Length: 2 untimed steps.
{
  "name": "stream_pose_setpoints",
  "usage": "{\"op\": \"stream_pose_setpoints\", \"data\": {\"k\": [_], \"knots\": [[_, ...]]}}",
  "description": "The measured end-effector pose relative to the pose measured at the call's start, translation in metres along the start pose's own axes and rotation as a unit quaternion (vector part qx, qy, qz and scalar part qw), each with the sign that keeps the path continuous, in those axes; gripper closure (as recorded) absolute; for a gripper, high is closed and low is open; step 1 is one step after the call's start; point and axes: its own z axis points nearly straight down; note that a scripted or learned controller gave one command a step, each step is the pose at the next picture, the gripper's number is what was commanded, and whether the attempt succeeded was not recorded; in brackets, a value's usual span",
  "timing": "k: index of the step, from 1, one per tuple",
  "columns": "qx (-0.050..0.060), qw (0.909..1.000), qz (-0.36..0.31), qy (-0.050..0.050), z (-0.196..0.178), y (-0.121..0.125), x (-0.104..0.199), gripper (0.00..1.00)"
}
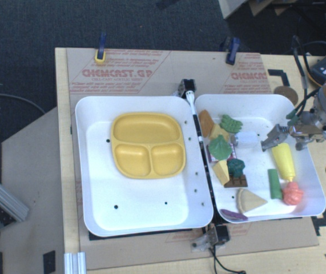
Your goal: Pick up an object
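My gripper hangs over the right side of the right bin, with the arm coming in from the right. It is open, one finger to the left and the other to the right. Just below the gap lies a yellow bottle-shaped toy, not held. Beside that toy are a green stick and a pink-red berry. To the left lies a heap: a brown loaf, green leafy pieces, a yellow wedge and a dark green and brown toy.
A yellow divided plate lies in the left bin. A tan wedge and a purple piece sit at the right bin's near edge. Clamps hold the cardboard base at the back.
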Motion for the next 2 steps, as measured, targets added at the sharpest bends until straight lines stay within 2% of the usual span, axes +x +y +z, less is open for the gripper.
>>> {"op": "stream_pose_setpoints", "data": {"k": [1, 2], "knots": [[-0.006, 1.0000, -0.001, -0.001, -0.006, 0.002, 0.000, 0.00], [-0.002, 1.0000, -0.001, 0.000, 0.058, 0.002, 0.002, 0.00]]}}
